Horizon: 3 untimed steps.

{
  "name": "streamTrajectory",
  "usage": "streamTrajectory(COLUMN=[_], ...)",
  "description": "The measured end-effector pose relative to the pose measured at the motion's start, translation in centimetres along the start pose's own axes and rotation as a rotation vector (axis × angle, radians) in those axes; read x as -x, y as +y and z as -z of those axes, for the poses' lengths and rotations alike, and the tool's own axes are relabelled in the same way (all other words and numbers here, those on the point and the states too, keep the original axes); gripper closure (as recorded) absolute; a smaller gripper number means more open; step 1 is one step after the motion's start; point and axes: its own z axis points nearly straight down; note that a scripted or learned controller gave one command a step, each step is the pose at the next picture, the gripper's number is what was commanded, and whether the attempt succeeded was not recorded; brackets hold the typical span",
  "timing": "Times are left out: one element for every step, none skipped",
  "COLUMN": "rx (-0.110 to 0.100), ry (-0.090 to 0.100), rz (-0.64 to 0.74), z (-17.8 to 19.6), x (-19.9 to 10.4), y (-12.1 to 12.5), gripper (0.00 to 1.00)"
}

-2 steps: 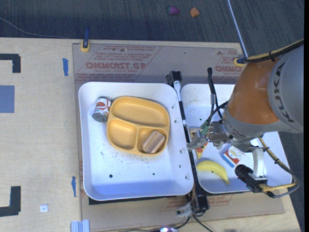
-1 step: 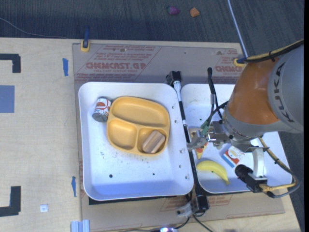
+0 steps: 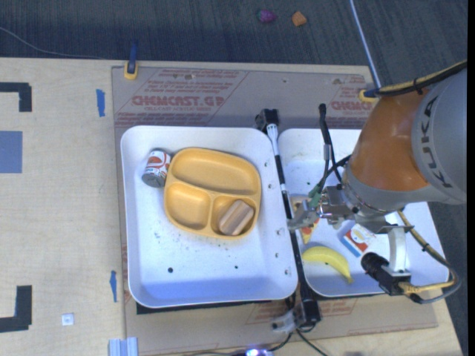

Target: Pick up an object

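Note:
A yellow banana point(image 3: 329, 262) lies near the front of the right bin point(image 3: 297, 158). Just above it hangs my gripper point(image 3: 303, 222), close to the bin's left wall. A small white, red and blue packet point(image 3: 358, 240) lies partly under the wrist, right of the banana. In the left bin point(image 3: 141, 221) rests a yellow divided tray point(image 3: 208, 170) with a tan block point(image 3: 236, 217) in its lower right compartment. A red and white can point(image 3: 155, 167) lies against the tray's left side.
The arm's orange band and grey body cover the right bin's right half. A black cable and a black part point(image 3: 380, 270) trail near the bin's front right. The ridge between the bins point(image 3: 286, 199) runs just left of the gripper.

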Motion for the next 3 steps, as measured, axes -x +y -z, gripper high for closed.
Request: streamTrajectory(rx=[0.000,0.000,0.000], ry=[0.000,0.000,0.000], rz=[0.000,0.000,0.000], z=[0.00,0.00,0.00], x=[0.00,0.00,0.00], y=[0.00,0.00,0.00], gripper=[0.00,0.00,0.00])
